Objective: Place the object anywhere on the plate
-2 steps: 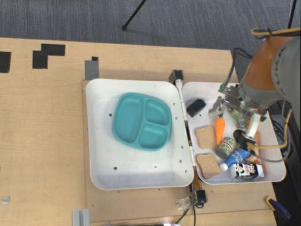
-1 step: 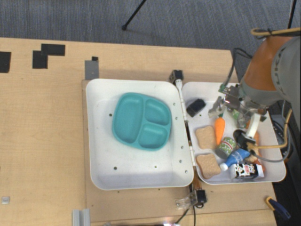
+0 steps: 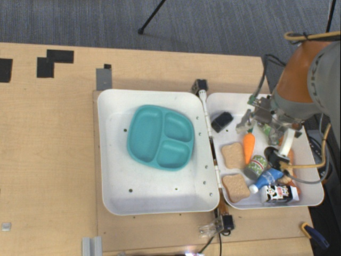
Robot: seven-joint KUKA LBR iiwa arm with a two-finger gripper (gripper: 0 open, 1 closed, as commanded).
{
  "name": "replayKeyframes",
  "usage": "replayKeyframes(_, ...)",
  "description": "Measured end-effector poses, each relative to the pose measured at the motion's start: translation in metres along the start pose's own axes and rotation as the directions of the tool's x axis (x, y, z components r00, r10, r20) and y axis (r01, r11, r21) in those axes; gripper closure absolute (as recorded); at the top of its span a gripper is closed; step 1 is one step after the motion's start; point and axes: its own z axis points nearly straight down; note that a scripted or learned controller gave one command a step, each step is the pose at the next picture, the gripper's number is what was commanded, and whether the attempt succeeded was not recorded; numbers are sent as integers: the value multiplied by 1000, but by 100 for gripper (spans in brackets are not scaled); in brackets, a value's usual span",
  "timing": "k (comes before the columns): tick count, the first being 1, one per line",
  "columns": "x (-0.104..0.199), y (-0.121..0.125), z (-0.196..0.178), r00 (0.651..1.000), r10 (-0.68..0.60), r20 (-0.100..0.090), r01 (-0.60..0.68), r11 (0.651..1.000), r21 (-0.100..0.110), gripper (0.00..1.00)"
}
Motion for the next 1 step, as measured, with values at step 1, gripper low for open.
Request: replayKeyframes(1,0,0,0,1000,0,0,0,1000,0,0)
